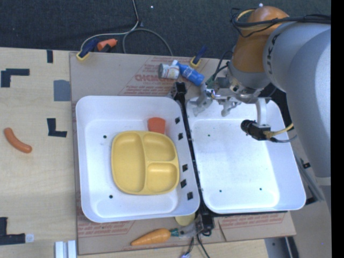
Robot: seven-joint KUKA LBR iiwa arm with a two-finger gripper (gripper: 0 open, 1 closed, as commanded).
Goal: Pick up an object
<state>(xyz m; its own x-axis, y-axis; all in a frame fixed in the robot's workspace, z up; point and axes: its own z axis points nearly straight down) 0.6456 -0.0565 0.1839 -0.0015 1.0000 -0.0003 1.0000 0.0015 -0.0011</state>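
Note:
A yellow divided plate [144,162] lies in the left bin [88,144]. Just behind it stands a small orange object [156,124], touching the plate's far rim. My gripper [214,106] hangs over the far edge of the right bin [242,171], near that bin's back left corner. Its two fingers are spread open, with nothing between them. The grey arm with its orange band [258,42] comes in from the upper right.
A blue and white bottle [183,71] lies on the cardboard behind the bins. An orange carrot [153,236] rests in front of the left bin. On the wooden bench at the far left lies a reddish sausage [18,140]. A black divider [187,144] runs between the bins.

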